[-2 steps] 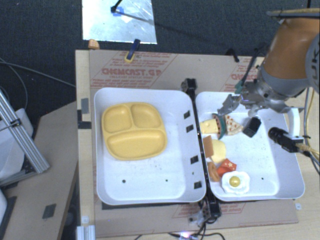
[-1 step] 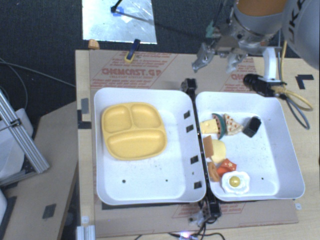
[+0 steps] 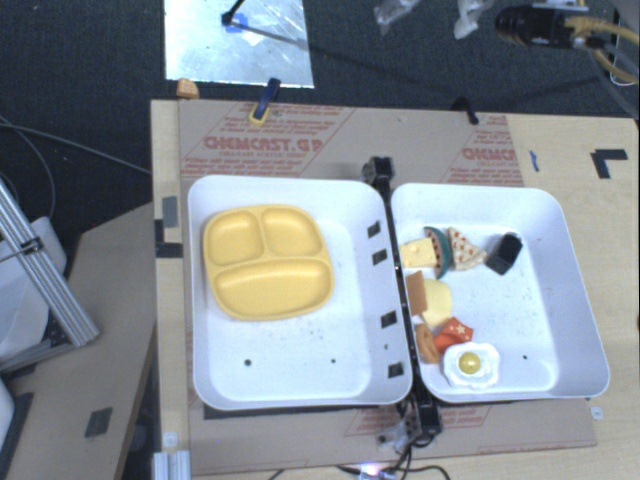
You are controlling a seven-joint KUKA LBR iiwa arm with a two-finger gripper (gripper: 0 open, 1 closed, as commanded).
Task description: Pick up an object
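Brown desk [image 3: 300, 138] carries two bins; toy food, including a fried egg [image 3: 471, 364], clusters in the right bin [image 3: 560, 298], graspable; beyond that bin the claw [image 3: 438, 8] hangs spread, empty

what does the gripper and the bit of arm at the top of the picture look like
The gripper has two pale grey-white jaws that look chunky and slightly curved, blurred against the dark floor. To their right sits a black, rounded block of the arm with a white cylindrical piece above it. Yellowish cables loop off it toward the right edge. No markings are legible at this size.
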